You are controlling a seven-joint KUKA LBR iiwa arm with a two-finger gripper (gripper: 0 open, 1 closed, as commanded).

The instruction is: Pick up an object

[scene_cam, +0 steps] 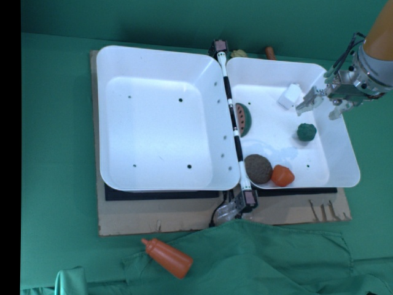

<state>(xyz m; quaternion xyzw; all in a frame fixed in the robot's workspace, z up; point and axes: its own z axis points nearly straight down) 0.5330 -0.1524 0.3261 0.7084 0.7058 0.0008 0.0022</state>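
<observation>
Camera view: we see the gripper (320, 103) hanging over the far right part of the right bin (344, 165), the grey arm with its orange band (381, 32) reaching in from the right
Fingers: they stand apart with a clear gap and nothing between them, so we read them as spread and bare; one fingertip (305, 106) shows pale to the left, the other (335, 112) to the right
White block (290, 95): just beside the left fingertip, on its far left side, near enough that we cannot tell whether they touch
Green lump (306, 131): below the gap between the fingers, nearer the camera, apart from both tips
Brown ball (258, 168) and orange piece (282, 175): touching each other at the bin's near edge, well apart from the fingers
Melon slice (243, 119): against the bin's left wall, well to the left of the fingers
Left bin (123, 66): far to the left of the fingers
Orange bottle (168, 257): out on the green worktop, well away from the fingers
Step in hand: we judge this the approach, with no grasp yet made
Next move: we think the fingers must centre over one thing, the white block or the green lump being closest, then go down astride it and close
</observation>
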